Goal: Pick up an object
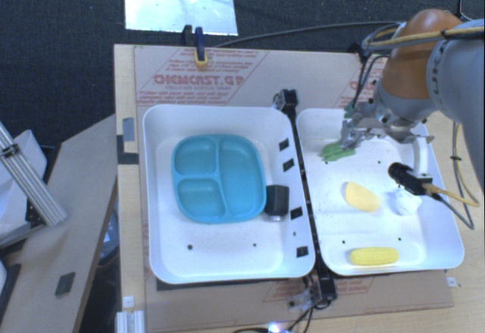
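My gripper is low over the far left part of the right bin. A green leafy object lies on the bin floor right at its tip, touching or nearly touching it. I cannot see whether the green object sits inside the grip. A rounded yellow object lies mid-bin, below the gripper. A long yellow piece like a corn cob lies near the front wall. A small white lump rests to the right of the rounded yellow object.
The left bin holds a blue divided plate and a small dark grey block by the plate's right edge. A black clipped divider runs between the bins. The arm's grey and orange wrist looms over the right bin's back corner.
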Controlling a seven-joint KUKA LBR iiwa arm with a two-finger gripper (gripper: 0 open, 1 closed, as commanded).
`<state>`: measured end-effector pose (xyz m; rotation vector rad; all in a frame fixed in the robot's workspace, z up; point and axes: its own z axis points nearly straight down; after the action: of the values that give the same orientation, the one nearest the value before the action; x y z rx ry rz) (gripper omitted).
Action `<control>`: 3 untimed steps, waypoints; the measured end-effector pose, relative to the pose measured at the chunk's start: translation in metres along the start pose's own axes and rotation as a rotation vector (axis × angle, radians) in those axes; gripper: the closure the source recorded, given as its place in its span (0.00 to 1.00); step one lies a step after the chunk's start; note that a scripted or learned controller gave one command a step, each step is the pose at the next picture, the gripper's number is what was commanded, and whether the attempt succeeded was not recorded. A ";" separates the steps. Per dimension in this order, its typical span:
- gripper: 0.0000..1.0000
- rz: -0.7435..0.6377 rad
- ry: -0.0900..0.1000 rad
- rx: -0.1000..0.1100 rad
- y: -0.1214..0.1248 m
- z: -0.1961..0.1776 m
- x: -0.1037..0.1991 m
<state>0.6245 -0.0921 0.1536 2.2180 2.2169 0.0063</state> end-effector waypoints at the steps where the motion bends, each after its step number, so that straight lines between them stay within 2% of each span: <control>1: 1.00 -0.004 0.000 -0.001 0.002 -0.053 0.000; 2: 1.00 -0.008 0.003 0.006 -0.026 -0.062 0.037; 3: 1.00 -0.010 0.003 0.006 -0.051 -0.075 0.087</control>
<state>0.5733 -0.0051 0.2279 2.2121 2.2324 0.0027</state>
